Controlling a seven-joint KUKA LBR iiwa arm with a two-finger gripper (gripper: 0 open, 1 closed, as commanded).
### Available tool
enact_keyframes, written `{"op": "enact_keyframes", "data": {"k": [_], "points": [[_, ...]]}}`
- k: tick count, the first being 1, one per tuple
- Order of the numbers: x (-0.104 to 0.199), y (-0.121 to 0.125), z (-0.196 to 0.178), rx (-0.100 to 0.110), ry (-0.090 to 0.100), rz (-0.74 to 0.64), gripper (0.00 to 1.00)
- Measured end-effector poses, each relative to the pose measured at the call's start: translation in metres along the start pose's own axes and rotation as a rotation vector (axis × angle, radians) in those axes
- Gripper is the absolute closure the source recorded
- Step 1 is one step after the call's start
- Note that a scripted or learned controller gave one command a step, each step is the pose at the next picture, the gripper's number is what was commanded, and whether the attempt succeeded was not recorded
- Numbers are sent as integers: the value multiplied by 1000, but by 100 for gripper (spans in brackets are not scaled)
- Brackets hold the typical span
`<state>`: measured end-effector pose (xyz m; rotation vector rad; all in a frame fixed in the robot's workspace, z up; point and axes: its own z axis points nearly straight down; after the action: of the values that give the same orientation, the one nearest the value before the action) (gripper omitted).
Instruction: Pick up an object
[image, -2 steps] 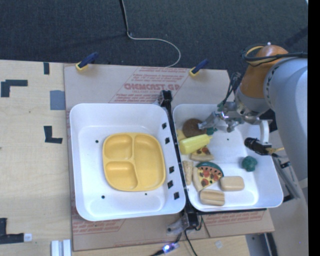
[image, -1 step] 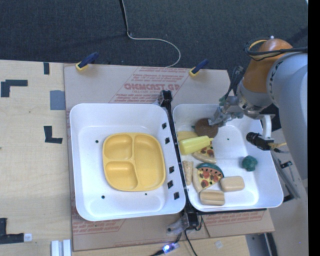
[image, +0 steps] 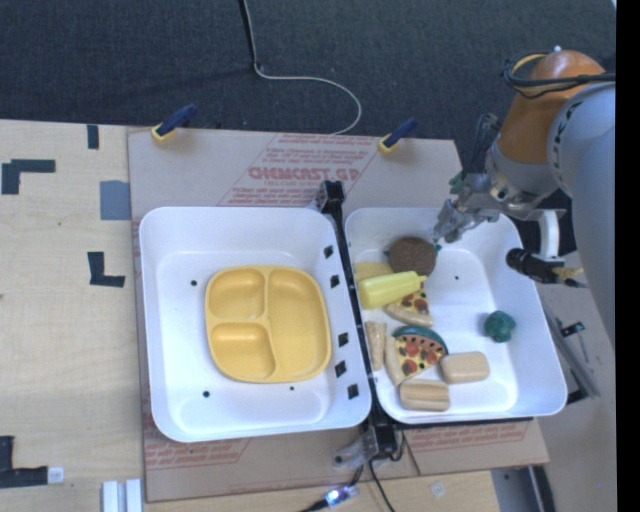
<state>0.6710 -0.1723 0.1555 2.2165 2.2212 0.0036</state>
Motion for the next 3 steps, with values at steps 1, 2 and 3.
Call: {"op": "enact_keyframes", "data": {"k": [1,2,3], "points": [[-5,2,-63,-2,-1,1,100],[-5,3,-69,4,1,1,100],[45,-25,-60,8,2,-2,100]]}}
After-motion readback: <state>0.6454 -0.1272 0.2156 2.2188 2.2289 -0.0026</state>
